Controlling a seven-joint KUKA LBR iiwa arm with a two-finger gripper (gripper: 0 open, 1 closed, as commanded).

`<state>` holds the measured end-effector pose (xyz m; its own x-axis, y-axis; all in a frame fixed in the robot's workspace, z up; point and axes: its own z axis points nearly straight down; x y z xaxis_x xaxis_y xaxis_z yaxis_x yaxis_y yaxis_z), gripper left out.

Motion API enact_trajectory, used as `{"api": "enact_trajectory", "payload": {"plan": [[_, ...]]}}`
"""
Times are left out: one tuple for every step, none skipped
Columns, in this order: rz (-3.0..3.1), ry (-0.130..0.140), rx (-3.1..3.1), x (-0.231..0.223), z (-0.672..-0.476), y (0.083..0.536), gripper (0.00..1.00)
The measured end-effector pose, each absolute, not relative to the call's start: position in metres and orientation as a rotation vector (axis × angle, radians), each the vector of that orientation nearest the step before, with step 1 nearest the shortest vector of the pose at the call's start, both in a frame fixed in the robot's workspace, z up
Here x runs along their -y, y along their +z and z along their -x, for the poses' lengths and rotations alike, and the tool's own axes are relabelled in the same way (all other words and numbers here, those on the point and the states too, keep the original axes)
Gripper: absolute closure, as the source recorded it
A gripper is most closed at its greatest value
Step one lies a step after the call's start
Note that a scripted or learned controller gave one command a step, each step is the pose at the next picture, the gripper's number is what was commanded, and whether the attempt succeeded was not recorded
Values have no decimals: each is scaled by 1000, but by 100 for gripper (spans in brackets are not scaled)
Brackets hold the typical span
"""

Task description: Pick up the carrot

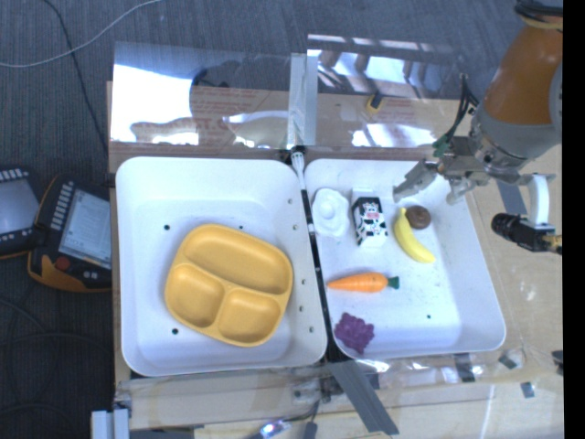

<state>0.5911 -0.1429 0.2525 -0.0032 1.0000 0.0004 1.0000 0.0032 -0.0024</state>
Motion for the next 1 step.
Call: {"api": "enact_trajectory", "payload": {"plan": [[2041,3,2386,168,-584,174,0]]}}
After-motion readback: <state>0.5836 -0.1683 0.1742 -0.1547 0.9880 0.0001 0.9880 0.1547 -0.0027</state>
